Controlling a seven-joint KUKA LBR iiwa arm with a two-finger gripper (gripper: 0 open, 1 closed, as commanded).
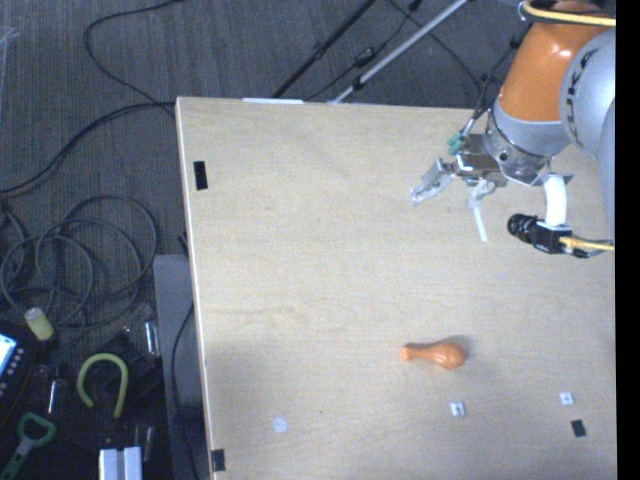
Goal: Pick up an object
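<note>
A small orange pear-shaped object (436,354) lies on its side on the pale wooden bench top (300,268), toward the front right. My gripper (449,216) hangs at the back right, well above and behind the object, with a wide stretch of bare wood between them. Its two light fingers are spread apart, one pointing left and one pointing down, and nothing sits between them. The grey arm with its orange band (545,63) comes in from the upper right.
A black marker (201,175) sits near the bench's left edge. Small white tags (457,408) and a black tag (578,428) lie near the front right. Cables and tools (100,378) cover the floor left of the bench.
</note>
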